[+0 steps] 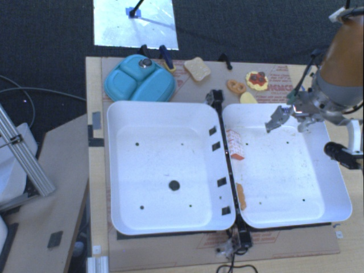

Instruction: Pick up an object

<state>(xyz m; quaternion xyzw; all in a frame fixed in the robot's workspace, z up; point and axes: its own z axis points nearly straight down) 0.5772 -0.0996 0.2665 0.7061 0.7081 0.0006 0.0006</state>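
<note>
Objects I could go for sit mostly in the right bin (pixel 318 209): a white-and-red carton-like piece (pixel 234 144) lies against that bin's 9 o'clock wall, and an orange strip (pixel 241 196) lies lower along the same wall, toward 7 o'clock. From my remote seat both look flat on the bin floor, apart from each other. A small dark round thing (pixel 174 185) rests in the left bin (pixel 131 124), a little toward 6 o'clock from its middle.

My gripper (pixel 287 117) hangs over the right bin's 12 o'clock portion, well apart from the carton piece and the strip. One grey finger (pixel 278 119) points toward 8 o'clock; I cannot tell how wide the claw stands (the slant of the camera muddles it), and I see nothing between its fingers.

Outward on the bench board, beyond the bins' 12 o'clock rims: a blue divided plate (pixel 139 81) with a small grey thing on it, a slice of toast (pixel 197 69), an orange pretzel-like toy (pixel 236 86), a yellow round toy with a red top (pixel 257 80), and a pale yellow piece (pixel 248 98) just beside the right bin's rim. A shiny square sheet (pixel 135 16) lies on the dark floor farther toward 12 o'clock.
</note>
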